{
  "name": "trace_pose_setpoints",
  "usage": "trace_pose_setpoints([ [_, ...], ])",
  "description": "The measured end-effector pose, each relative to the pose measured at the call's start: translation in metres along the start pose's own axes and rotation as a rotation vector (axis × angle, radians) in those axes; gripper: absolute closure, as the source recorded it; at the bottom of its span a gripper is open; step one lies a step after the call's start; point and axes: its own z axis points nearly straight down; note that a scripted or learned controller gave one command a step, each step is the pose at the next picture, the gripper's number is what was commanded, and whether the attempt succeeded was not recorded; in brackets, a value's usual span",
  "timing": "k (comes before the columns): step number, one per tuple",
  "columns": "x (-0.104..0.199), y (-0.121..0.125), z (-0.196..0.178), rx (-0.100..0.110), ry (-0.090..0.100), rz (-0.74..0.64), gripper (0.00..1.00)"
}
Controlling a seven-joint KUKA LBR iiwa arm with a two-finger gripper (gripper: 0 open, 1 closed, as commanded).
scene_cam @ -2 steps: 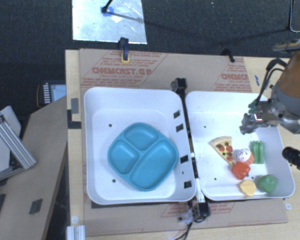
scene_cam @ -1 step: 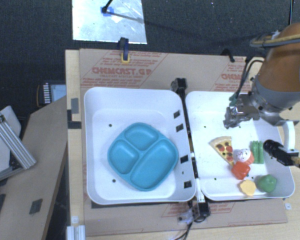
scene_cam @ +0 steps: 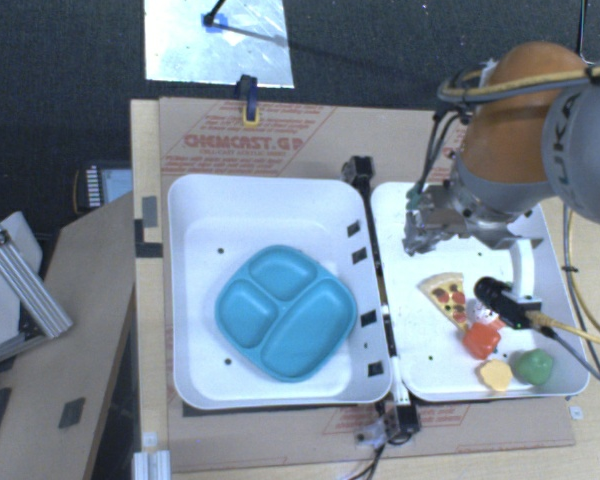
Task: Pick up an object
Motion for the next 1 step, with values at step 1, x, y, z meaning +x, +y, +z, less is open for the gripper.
trace_pose_setpoints([
  [1,0.0501,0.0158,0.0205,0.001,0.000,0.001,1.00],
])
